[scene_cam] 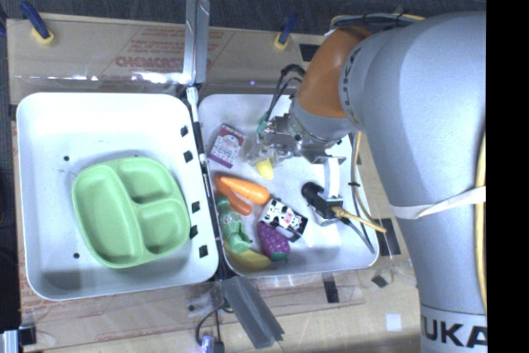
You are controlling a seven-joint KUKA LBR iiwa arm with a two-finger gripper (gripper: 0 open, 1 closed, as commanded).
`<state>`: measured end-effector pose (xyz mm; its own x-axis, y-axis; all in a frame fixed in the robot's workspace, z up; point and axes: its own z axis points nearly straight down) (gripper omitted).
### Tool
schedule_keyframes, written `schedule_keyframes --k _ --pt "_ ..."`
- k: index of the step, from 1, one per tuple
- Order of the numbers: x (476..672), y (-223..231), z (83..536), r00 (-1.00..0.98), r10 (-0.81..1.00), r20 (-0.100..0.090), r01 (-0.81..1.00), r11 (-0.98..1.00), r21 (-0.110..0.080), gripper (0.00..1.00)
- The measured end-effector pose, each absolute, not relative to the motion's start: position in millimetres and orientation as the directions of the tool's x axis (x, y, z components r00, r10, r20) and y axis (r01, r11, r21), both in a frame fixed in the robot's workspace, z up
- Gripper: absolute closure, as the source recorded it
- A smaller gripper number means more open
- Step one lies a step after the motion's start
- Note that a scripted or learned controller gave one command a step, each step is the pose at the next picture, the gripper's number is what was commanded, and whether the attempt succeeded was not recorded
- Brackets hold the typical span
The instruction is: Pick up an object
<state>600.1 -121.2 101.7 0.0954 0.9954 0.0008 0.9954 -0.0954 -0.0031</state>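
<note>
1. Camera view, arm: grey arm with orange band reaching in from the right over the right shallow white bin (357, 256), two-finger gripper (266, 146) low above the bin floor, close over a small pale yellow lump (264, 169).
2. Pincer state: cannot tell; tips blurred against the wrist body, no object visibly between them.
3. Likely target: the small pale yellow lump, on the bin floor just below the gripper, between a small pink-and-white packet (225, 146) and an orange plastic carrot (242, 189).
4. Axis of the lump: too small and rounded to judge; no clear pointing direction.
5. Doing the step well, as a judgement: centre straight over the lump, descend vertically, close across its narrower width, avoid nudging the packet or carrot.
6. Alternative: the carrot, long axis running from upper left to lower right, better gripped across its middle.
7. Elsewhere: green plastic divided tray (131, 209) in the left white bin (33, 178), well apart from the gripper.
</note>
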Motion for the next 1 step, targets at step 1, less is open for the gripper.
schedule_keyframes --k 1 --pt "574.3 -68.5 202.9 0.134 0.991 0.001 0.991 -0.134 -0.003 1.00"
